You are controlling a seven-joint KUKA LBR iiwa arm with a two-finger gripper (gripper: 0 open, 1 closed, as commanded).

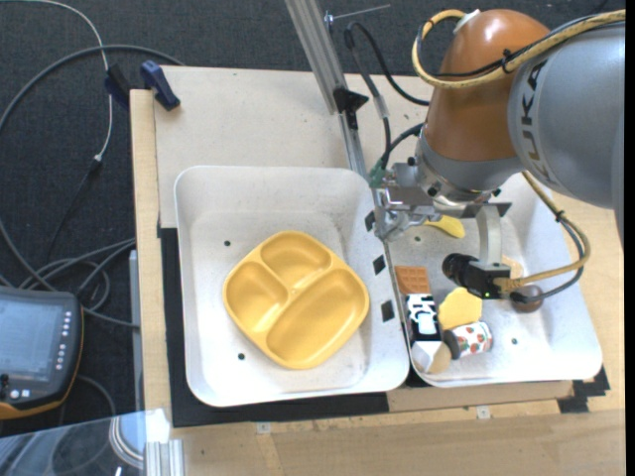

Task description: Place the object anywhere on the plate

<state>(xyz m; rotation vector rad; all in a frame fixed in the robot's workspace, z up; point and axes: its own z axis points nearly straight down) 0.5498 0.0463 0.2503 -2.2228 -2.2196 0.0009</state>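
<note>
Arm is closest to the lens and the biggest item, with its orange band parked over the right bin. Gripper is seen under the wrist, right at the wall shared by the two bins. How far open it is cannot be told because the wrist masks it. Nothing is seen held.

Left bin lies view-left of the tool. The yellow compartment plate is set in it, near the tool but apart, and nothing is loaded on it. Placement is judged not done.

Task object: which one is meant cannot be told. All candidates are in the right bin.
- Just below the tool: orange-brown block.
- Further below, packed tight: black-and-white piece, yellow wedge, spotted cup.
- Just view-right of the tool: yellow curved piece.

Risks, as judged:
- The shared wall could be struck on descent, as the tool is placed so close to it.
- Two items could be pinched, or a neighbour shoved, because the cluster is touching.
- A weak pinch could be lost while the wall is crossed.
- The cup could roll off the plate rim.
</note>
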